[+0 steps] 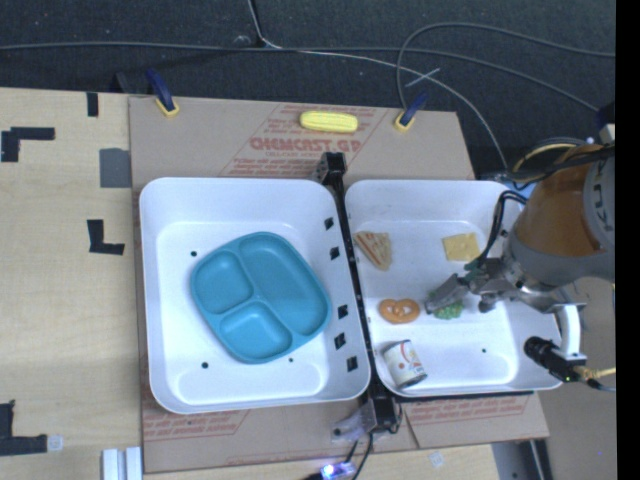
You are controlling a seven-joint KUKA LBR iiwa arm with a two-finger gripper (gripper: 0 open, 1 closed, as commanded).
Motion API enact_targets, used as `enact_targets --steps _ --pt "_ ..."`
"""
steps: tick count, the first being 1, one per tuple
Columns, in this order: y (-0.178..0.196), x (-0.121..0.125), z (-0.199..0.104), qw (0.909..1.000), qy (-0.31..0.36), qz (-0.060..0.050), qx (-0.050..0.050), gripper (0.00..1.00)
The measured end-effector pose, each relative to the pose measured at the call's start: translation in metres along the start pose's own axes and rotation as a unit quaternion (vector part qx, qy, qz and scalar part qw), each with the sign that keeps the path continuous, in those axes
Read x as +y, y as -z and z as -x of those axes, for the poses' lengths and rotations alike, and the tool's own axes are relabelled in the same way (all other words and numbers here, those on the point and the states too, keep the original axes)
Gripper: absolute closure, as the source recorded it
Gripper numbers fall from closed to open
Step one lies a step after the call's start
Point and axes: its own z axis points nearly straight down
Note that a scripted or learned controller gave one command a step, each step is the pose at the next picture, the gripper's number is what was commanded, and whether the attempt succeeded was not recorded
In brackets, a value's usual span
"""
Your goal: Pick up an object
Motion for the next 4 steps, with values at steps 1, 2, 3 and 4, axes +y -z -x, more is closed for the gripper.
enact_targets --steps 1,2,3,4 --pt "-0.031 0.0 0.0 1.0 0.0 0.003 -0.001 0.0" --pt "-0.019 0.001 0.001 1.0 0.0 0.004 -0.002 1.0" --pt "0.023 0.0 -0.001 1.0 0.0 0.004 -0.001 1.0" --pt "0.065 0.0 -0.002 1.0 0.0 0.004 -0.001 1.0"
